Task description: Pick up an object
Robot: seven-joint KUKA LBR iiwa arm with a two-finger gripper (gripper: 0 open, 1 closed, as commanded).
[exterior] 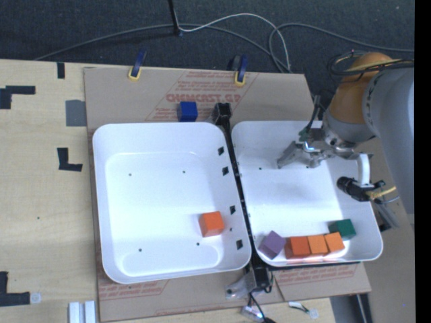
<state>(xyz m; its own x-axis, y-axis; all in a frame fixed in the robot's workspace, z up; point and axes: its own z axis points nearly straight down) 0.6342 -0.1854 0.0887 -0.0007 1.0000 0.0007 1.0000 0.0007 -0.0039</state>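
The metal two-finger gripper (304, 155) is hovering spread wide and empty over the right white plastic bin (269, 136). The row of small blocks (308, 245) is sitting along its near wall; I'd come straight down, fingers straddling one block.

Arm reaches in from right; tool (295, 157) fingers spread, holding nothing

From my feed the light is even and fairly bright, falling from above. The two white bins (161, 147) read near blown-out, with soft grey shadows along their inner walls. The arm (394, 113) at the right is blurred and soft. The picture is slightly grainy overall.
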